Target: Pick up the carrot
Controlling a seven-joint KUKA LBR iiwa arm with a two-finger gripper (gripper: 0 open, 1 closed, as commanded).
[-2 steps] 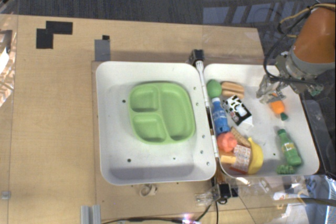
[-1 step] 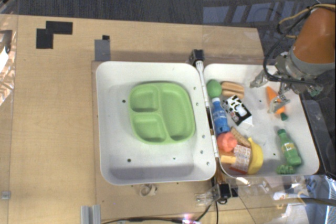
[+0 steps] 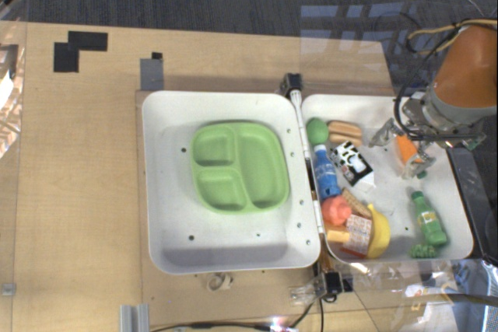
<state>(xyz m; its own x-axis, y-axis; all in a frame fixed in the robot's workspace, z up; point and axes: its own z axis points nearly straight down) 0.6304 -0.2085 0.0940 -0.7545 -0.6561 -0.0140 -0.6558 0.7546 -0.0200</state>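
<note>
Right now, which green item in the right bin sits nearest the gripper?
The green bottle, just below the gripper by the right wall; the green ball sits against the left wall.

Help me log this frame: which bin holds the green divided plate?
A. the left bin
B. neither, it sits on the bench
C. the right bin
A: the green divided plate lies in the left bin, while the carrot lies in the right bin.
</note>
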